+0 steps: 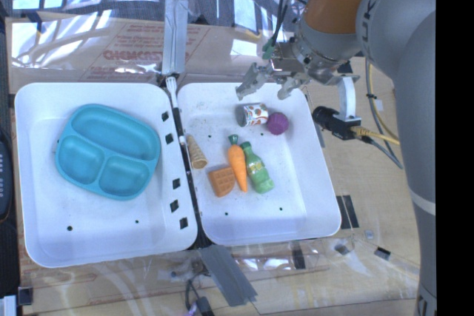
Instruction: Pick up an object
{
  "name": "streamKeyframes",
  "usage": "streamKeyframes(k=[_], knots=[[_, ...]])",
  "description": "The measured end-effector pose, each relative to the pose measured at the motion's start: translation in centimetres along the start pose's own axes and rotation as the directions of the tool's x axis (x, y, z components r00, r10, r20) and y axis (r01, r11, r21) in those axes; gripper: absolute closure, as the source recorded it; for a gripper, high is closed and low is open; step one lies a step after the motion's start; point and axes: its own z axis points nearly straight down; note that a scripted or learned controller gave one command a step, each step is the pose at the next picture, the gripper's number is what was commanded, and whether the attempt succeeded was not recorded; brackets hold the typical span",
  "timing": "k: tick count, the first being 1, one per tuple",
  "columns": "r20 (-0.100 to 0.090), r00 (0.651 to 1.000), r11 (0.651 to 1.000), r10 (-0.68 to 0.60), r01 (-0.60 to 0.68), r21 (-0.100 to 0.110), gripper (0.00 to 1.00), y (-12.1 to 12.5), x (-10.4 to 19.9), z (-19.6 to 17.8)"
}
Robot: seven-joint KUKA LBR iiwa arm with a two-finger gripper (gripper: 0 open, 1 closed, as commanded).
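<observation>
My end effector (266, 89), fingers spread and empty, hovers above the small can (253, 114) (light, rigid, slick); I'd pinch its sides.

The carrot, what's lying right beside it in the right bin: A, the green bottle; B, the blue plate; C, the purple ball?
A: the green bottle lies alongside the carrot in the right bin, apparently touching it.

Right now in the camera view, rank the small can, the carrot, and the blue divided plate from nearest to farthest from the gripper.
1. Small can, just below the gripper, right bin.
2. Carrot, mid right bin.
3. Blue divided plate, left bin.
</observation>
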Motion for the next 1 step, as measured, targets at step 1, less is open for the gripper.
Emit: streamKeyframes(k=[1], knots=[[0.0, 1.0, 1.0, 0.004, -0.004, 0.009, 0.0, 0.5, -6.09, 9.26]])
